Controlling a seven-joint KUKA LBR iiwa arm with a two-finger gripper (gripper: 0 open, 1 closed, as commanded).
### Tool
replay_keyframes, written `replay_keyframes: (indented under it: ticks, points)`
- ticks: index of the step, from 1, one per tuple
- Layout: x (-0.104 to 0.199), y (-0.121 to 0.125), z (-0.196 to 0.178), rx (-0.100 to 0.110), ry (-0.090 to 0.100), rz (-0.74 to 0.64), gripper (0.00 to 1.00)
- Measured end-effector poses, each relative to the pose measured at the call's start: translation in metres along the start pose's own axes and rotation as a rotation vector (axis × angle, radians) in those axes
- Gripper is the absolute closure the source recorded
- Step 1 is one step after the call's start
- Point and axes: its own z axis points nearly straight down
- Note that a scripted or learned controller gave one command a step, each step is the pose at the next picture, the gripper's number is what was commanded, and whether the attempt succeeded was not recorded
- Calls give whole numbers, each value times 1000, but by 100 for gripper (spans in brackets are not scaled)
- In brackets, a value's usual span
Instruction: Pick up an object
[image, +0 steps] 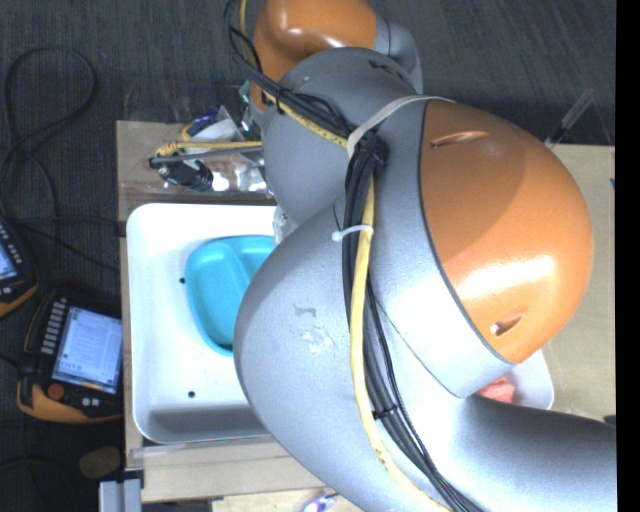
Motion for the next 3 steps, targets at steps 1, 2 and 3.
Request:
replay_keyframes:
  ticks: [1,2,3]
  points:
    - [-4,-11,123,7,13,120,0]
    - [5,-14,134,14,-6,112,0]
    - [-3,-3,80,6,-1,132,0]
